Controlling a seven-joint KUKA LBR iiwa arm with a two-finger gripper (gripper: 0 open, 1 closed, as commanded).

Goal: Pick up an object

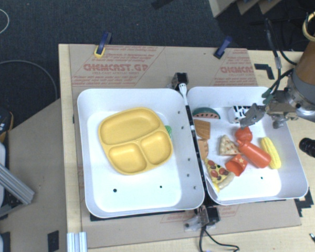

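The grey two-finger gripper (250,117) is seen over the upper part of the right shallow white bin (294,167), reached in from the right by the grey arm (304,88). Whether its fingers are spread or closed cannot be told, and nothing can be seen held between them.

Just below the gripper tip a small round red toy tomato (243,135) is found, touching the upper end of a long red toy sausage (254,154). The sausage's long axis is laid on a slant, from upper left near the tomato down to lower right. Beside it on the right a yellow toy corn cob (271,152) is laid along nearly the same slant. A small red toy pepper (235,165) is placed at the sausage's lower left, and a triangular toy pizza slice (228,146) lies just left of the tomato.

Further left, a toy watermelon slice (206,113), a tan toy bread slice (201,128) and a second, topped pizza slice (218,173) are ranged along the bin's left wall.

In the left shallow white bin (94,188) a yellow three-compartment plastic tray (135,139) is set.
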